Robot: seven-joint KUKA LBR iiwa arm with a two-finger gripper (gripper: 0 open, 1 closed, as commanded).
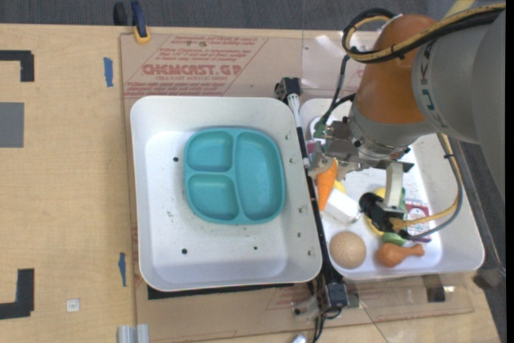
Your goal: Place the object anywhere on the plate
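You can't tell the jaw state: the gripper point(336, 161) sits under the wrist at centre-right, its tips lost in clutter. The arm point(418, 84) comes in from the upper right, hiding much of the right bin point(458, 253). A carrot point(325, 181) lies just below the gripper; contact is unclear. Nearby sit a white block point(340, 207), an egg point(348, 249) and an orange drumstick-like toy point(393, 253). The teal plate point(235, 175) sits in the left bin point(161, 197), with three compartments.

The wooden bench point(64, 197) bears two white bins point(161, 253) on a cardboard sheet point(201, 64).
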